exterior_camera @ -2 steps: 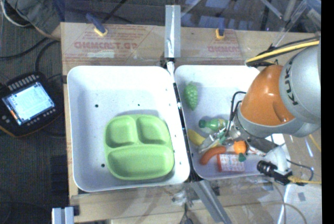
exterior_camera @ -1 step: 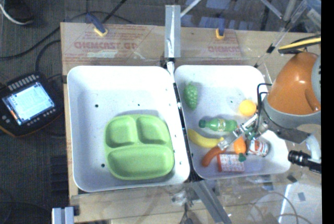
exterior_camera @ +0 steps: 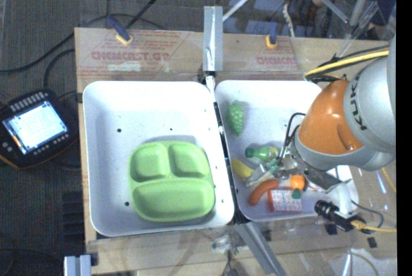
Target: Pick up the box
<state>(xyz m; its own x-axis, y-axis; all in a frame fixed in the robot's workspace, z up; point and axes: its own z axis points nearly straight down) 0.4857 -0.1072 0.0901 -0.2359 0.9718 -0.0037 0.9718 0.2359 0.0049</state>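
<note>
Camera view, fixed overhead, slanted.

Left bin [exterior_camera: 103, 107]: white, shallow, holding one green divided plate [exterior_camera: 171, 181] with three compartments. The plate sits toward the near right part of the bin, its right edge close to the wall shared with the neighbouring bin. Bare floor lies open along the far and left sides.

Right bin [exterior_camera: 270, 98]: white, shallow, its far half mostly bare apart from a green bunch of grapes [exterior_camera: 236, 116] near the left wall. The near half is crowded.

Box [exterior_camera: 284, 201]: small, red and white, lying flat near the near rim of the right bin, just beside a red-orange sausage-shaped item [exterior_camera: 262, 191] on its left. A small orange piece [exterior_camera: 296, 182] rests at its far edge.

Other contents: a yellow item [exterior_camera: 241, 169] near the left wall; a green and clear bottle [exterior_camera: 261, 153] lying on its side beyond it.

Arm [exterior_camera: 347, 120]: grey with an orange band, entering from the right and covering the bin's right side. Gripper [exterior_camera: 275, 166]: metal parts reach down among the bottle, the yellow item and the orange piece, just beyond the box. Whether the claw is clenched or released cannot be told; nothing is seen grasped.

Beside the bench: a handheld control pendant [exterior_camera: 32, 128] on the floor at left.
</note>
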